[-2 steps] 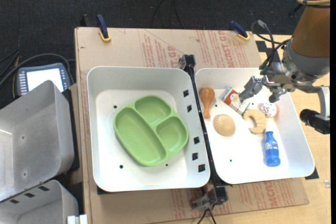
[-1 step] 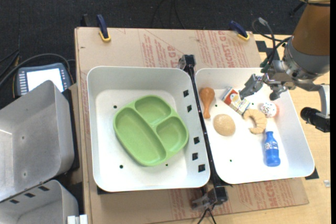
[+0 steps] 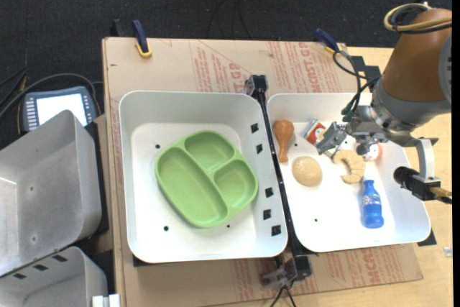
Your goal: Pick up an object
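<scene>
We see the tool (image 3: 336, 141) low over the right bin (image 3: 413, 226); we cannot tell its state. Just below it lie a tan round bun (image 3: 307, 171) and a pale curved piece (image 3: 353, 167), with a blue bottle (image 3: 371, 203) farther below. A drumstick (image 3: 283, 134) lies left of it, beyond which sits a green divided plate (image 3: 206, 177).
</scene>
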`<state>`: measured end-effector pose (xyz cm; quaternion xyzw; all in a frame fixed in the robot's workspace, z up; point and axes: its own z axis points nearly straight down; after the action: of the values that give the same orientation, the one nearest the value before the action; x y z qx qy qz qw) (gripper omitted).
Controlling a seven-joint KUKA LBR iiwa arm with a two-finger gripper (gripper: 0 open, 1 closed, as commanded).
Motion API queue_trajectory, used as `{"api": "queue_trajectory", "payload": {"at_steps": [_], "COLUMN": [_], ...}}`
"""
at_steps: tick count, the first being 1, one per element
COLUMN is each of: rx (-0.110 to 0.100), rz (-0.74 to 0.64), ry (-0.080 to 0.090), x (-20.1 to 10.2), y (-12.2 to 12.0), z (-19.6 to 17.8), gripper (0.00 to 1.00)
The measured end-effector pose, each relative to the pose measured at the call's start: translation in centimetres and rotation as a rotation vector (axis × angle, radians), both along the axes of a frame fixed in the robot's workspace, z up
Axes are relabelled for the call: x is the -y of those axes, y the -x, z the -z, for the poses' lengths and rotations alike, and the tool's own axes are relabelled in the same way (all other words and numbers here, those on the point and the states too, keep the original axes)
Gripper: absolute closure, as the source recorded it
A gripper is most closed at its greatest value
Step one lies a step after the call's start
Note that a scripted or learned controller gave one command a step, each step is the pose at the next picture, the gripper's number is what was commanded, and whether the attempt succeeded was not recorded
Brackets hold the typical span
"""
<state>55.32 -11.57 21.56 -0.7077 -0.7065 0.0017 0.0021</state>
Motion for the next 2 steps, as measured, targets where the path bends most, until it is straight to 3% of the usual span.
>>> {"api": "queue_trajectory", "payload": {"at_steps": [2], "rx": [0.003], "rz": [0.0], "ry": [0.0], "x": [0.5], "y": [0.0], "z": [12.2], "gripper": [0.0]}}
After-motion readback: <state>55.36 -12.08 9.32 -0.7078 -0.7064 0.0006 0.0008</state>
